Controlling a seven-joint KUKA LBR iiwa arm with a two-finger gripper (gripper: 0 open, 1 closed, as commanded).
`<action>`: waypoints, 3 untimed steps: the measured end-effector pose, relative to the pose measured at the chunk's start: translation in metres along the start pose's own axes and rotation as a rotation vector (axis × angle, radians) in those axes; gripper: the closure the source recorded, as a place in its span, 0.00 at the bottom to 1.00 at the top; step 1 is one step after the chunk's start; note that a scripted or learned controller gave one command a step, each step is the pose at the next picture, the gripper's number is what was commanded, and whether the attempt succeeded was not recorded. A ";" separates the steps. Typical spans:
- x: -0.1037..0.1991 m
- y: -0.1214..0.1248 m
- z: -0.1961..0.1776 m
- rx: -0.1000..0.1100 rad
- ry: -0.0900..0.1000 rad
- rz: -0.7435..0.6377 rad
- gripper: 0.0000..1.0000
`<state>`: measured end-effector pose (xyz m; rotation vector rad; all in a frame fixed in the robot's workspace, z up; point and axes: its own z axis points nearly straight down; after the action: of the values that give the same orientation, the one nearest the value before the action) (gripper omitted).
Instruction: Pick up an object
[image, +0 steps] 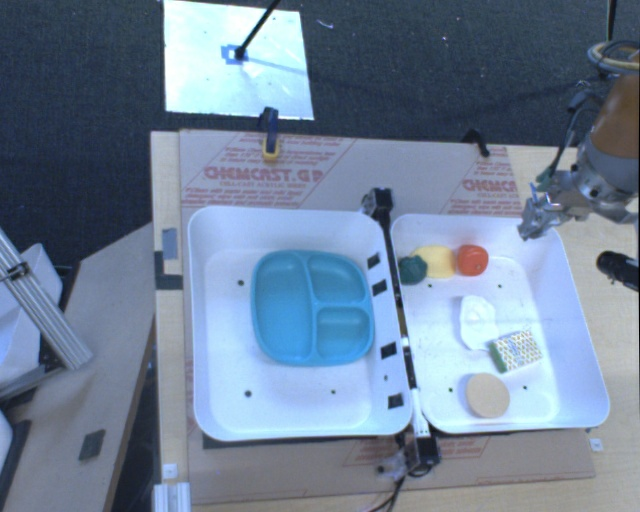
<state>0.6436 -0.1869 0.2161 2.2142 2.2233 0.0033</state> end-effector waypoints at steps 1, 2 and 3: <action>0.053 -0.007 0.008 0.003 0.002 -0.004 1.00; 0.098 -0.020 -0.002 0.004 0.002 -0.004 1.00; 0.149 -0.028 -0.014 0.003 0.002 -0.003 1.00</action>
<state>0.6150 -0.0383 0.2301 2.2130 2.2298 0.0021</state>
